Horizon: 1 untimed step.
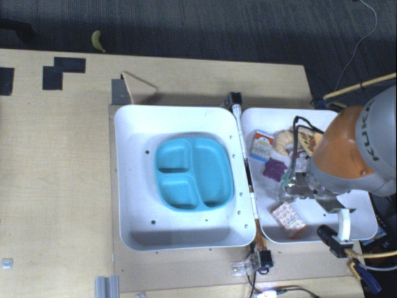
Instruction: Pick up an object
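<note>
On the arm's (356, 148) grey shell near the right edge I can read part of the letters "KU", the rest is cut off. The arm reaches down into the right bin (366, 225). The end effector (291, 188) is low among the objects there; whether it is released or clenched I cannot tell, because the wrist covers it.

In this bin lie a white packet (261, 145) with orange and red print, a round beige item (285, 141), a purple item (273, 168) and a red-patterned packet (288, 218). Their writing is too small to read. The red-patterned packet lies just beside the end effector, near the bin's front rim.

The left bin (133, 166) holds a blue tray (192, 172) with three compartments, and there is free white floor around it. The two bins touch along the middle edge. The wooden surface (56, 179) to the left is wide and open, with black tape marks (61, 71) at the far side.
</note>
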{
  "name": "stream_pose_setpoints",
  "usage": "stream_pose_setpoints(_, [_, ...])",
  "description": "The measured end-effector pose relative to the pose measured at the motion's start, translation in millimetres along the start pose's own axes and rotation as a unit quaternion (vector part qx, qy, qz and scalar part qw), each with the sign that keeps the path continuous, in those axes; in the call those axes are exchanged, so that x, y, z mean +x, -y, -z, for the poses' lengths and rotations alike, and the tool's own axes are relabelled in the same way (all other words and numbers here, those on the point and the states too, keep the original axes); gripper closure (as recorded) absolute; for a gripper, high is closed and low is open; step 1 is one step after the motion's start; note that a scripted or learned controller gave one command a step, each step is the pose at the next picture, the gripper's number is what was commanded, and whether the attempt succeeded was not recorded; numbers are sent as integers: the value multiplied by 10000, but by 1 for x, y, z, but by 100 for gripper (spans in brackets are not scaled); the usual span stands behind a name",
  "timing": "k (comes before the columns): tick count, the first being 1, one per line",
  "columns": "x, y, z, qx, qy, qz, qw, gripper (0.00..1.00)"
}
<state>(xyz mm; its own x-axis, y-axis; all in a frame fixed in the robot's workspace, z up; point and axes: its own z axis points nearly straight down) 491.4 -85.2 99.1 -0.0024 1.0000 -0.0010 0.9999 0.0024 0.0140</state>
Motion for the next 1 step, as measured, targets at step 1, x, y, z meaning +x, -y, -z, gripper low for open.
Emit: stream_pose_setpoints(1, [0,0,0,0,0,-7,10000,0])
